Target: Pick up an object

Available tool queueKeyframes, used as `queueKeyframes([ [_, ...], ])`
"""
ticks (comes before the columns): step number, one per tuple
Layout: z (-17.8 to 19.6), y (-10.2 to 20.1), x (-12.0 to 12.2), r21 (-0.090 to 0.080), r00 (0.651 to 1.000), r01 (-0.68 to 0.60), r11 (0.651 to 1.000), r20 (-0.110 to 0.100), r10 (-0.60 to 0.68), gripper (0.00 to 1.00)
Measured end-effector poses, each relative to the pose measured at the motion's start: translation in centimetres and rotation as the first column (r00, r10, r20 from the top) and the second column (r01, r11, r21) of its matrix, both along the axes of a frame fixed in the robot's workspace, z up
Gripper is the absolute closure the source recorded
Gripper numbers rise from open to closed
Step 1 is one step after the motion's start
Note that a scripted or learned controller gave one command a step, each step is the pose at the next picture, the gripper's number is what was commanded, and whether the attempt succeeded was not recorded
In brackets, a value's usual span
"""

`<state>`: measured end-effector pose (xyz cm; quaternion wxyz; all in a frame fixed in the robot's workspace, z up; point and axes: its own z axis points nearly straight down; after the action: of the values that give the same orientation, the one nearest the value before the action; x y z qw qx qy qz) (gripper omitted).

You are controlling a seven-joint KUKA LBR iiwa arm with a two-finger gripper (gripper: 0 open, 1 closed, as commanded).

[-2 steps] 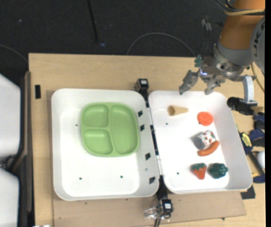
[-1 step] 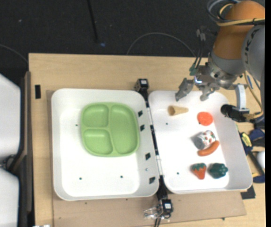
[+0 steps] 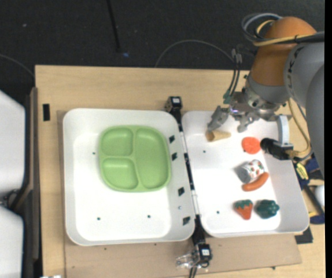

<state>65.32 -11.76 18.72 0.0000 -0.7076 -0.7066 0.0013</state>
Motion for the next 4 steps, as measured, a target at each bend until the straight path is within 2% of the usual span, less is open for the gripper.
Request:
queueKeyframes([
  [1,-5.1,-0.1,0.9,0.0,1.0,-0.004,1.0,-0.002,0.004,0.0],
  [2,-3.6,-0.2,1.1,0.0,1.0,-0.004,1.0,0.007,0.004,1.0],
  [4,6.8,-0.6,0.5,0.0,1.0,-0.003,1.0,0.009,0.003,1.0],
])
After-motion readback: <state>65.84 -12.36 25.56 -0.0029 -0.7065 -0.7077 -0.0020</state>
